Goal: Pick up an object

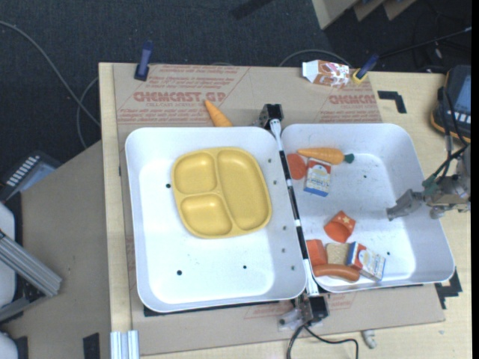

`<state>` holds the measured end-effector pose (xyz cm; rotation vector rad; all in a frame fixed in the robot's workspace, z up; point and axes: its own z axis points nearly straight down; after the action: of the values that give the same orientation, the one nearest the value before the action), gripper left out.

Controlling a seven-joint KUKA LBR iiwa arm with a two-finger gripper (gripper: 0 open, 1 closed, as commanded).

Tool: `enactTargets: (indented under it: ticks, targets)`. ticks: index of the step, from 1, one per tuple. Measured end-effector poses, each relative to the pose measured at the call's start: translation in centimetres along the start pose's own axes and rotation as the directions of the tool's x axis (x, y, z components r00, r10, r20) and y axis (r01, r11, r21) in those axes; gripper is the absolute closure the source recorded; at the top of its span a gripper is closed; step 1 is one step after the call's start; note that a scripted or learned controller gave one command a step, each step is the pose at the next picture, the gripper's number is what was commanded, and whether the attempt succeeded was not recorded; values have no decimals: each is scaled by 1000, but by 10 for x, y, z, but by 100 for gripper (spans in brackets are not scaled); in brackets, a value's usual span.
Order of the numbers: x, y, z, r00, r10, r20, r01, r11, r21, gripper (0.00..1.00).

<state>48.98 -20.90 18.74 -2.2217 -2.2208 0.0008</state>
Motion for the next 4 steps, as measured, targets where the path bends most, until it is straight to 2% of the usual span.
enactTargets:
  ticks: [1,2,3,4]
  targets:
    - [55,-11,40,1000,-1,-1,1,1000,1,0]
    - [117,5,102,1000,-2,-2,2,1000,1,0]
    - [116,5,93,1000,0,0,0,1000,0,100]
    - [116,5,93,1000,0,-1,0,1000,0,0]
